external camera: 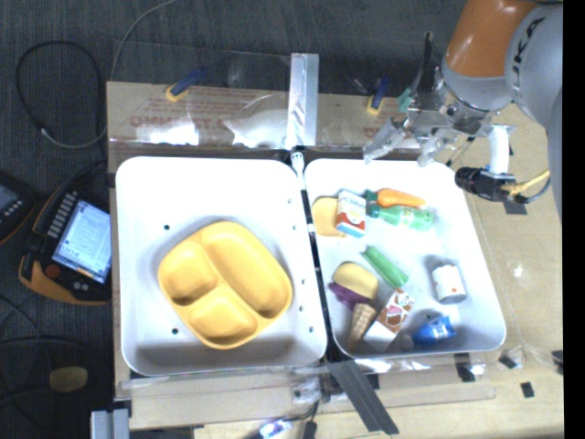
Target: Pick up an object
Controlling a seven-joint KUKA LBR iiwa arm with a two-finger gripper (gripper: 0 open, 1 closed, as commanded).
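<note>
Arm: the grey arm (512,35) with its orange band is reaching in from the right and hanging over the far edge of the right bin.
Left bin: the left bin (146,190) is holding a yellow divided tray (224,283), lying a little toward the near side.
Right bin: the right bin (475,245) is holding all the small objects, any of which could serve as the thing to pick.
Gripper: the gripper (398,150) is hovering above the bin's far rim with its fingers spread apart and nothing between them.
Far cluster: a carrot (400,198) is lying against a green bottle (402,216), with a small carton (351,214) just beside them; these are sitting nearest the gripper.
Near cluster: a green stick (384,266), a purple-and-yellow toy (352,283), an ice-cream cone (362,319), a small red-and-white carton (397,311), a white can (448,282) and a blue object (433,330) are lying toward the near wall.
Progress: nothing is being lifted yet; by my judgement the choice of target, the descent, the grip and the lift are all remaining.
</note>
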